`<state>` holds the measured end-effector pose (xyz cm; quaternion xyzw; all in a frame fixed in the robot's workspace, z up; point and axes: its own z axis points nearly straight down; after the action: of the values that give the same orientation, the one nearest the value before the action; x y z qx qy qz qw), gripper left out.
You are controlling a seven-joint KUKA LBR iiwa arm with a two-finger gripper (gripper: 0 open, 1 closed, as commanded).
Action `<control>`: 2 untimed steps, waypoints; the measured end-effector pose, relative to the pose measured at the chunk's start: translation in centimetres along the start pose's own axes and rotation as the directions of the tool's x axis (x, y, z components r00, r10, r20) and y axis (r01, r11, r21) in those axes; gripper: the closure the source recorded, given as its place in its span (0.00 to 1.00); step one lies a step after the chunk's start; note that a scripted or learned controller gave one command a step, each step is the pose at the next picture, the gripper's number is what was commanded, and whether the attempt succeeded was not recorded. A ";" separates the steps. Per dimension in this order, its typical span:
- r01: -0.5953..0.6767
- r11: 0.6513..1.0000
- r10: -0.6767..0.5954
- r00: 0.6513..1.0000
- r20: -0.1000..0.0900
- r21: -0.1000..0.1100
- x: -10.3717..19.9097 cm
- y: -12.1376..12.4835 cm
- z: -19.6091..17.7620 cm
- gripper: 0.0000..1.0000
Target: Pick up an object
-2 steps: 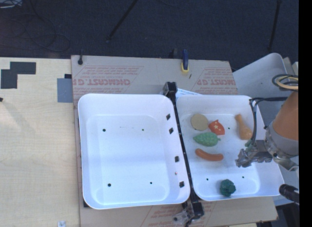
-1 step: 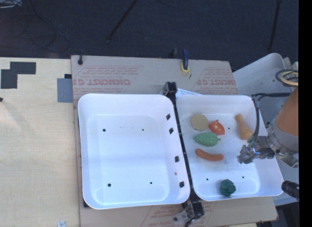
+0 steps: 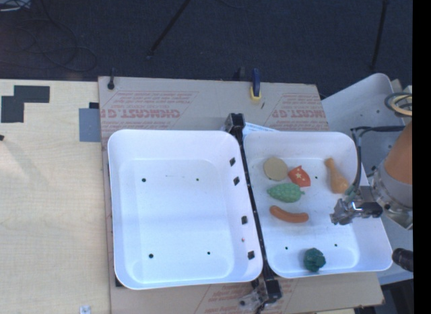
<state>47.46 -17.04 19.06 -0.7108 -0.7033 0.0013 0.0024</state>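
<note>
Two white bins sit side by side on the surface (image 3: 54,191) in front of me. The left bin (image 3: 135,151) and the right bin (image 3: 367,252) meet along a black clipped divider. All the candidates for pickup lie in the right bin. I count a tan round disc (image 3: 275,168) near its far side, with a red piece (image 3: 300,176) just beside it. A light green bumpy piece (image 3: 285,193) sits directly below those two. An orange sausage (image 3: 289,215) lies nearer me than the green piece. A tan drumstick shape (image 3: 335,176) rests towards the bin's right wall. A dark green lump (image 3: 314,259) sits alone near the front edge, well apart from the rest.

The arm (image 3: 404,171) comes in from the right. The hand (image 3: 343,213) is over the right bin, just below the drumstick shape and to the right of the sausage. I see nothing between its fingers, but I cannot tell from this view whether they are spread or closed. Cardboard (image 3: 202,104) lies under both bins.
</note>
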 end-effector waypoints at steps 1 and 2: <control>0.018 1.000 -0.018 1.000 0.002 -0.014 5.5 0.2 -11.9 1.00; 0.013 1.000 -0.013 1.000 0.001 -0.001 5.2 0.0 -12.1 1.00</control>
<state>47.62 -11.83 31.21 -0.7064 -0.7078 0.0013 0.0019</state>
